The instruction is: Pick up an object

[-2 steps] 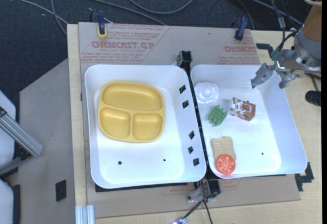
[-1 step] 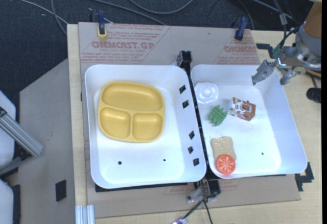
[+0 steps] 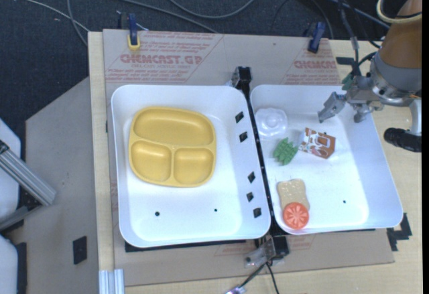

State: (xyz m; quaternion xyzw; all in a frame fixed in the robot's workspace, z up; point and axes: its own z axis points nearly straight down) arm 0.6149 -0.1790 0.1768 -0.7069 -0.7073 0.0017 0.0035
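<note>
The right bin [image 3: 375, 172] holds a clear plastic cup lid [image 3: 270, 121], a green leafy toy [image 3: 285, 151], a small red and white carton [image 3: 318, 143], a tan bread slice [image 3: 292, 191] and a red tomato slice [image 3: 295, 216]. My gripper [image 3: 346, 109] hangs over the far right part of this bin, above and to the right of the carton. Its two fingers [image 3: 329, 109] stand apart with nothing between them. It touches none of the objects.
The left bin [image 3: 127, 205] holds a yellow divided plate [image 3: 173, 146]. A black divider with clips [image 3: 251, 152] runs between the bins. Blue clamps [image 3: 133, 29] hold the board at the back. Cables trail over the dark floor behind.
</note>
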